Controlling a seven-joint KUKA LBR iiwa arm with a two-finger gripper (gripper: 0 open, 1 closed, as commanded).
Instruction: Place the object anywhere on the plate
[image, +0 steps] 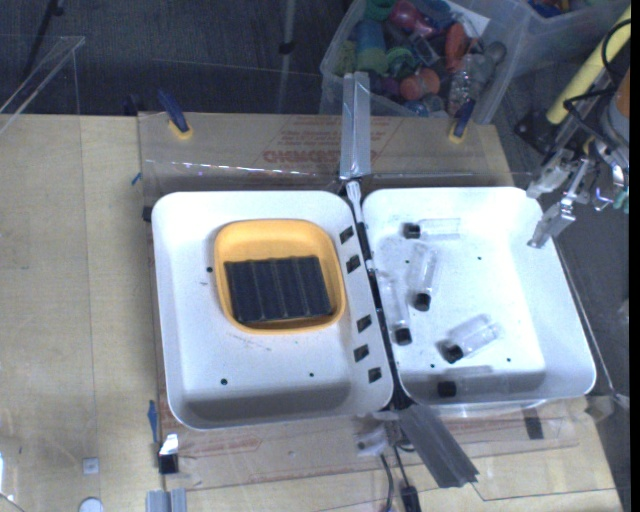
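Observation:
A yellow plate (226, 250) sits in the left bin (180, 300). A black ridged rectangular object (278, 288) lies flat on the plate, inside its rim. My gripper (536, 214) hangs over the right bin's far right corner, well away from the plate. Its two metal fingers (545, 228) stand apart, open, with nothing between them.
The right bin (520, 300) holds several clear vials with black caps, among them one at the back (432, 229), one in the middle (424, 272) and one near the front (470, 336). A divider with black tabs (362, 300) separates the bins. A box of toys (420, 50) stands behind.

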